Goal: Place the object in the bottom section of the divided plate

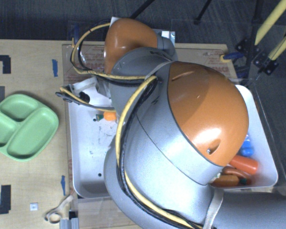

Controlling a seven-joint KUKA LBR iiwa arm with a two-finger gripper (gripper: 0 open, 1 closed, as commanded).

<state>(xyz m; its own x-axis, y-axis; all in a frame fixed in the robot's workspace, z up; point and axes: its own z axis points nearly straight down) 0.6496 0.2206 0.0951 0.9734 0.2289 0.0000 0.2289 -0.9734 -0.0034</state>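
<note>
Arm [181, 137] looms over both bins. Jaws hidden beneath the wrist: cannot tell their state. Small orange object [109, 115] lies in the left bin [83, 147], just beside the wrist. Green divided plate [23, 127] sits on the bench at 9 o'clock, well apart.

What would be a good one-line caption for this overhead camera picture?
Grey-and-orange robot arm looms over two white bins, a green divided plate waiting on the bench beside them.

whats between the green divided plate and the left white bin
In the camera view, just bare wooden bench top lies between the green divided plate and the left white bin; nothing sits on that strip.
</note>
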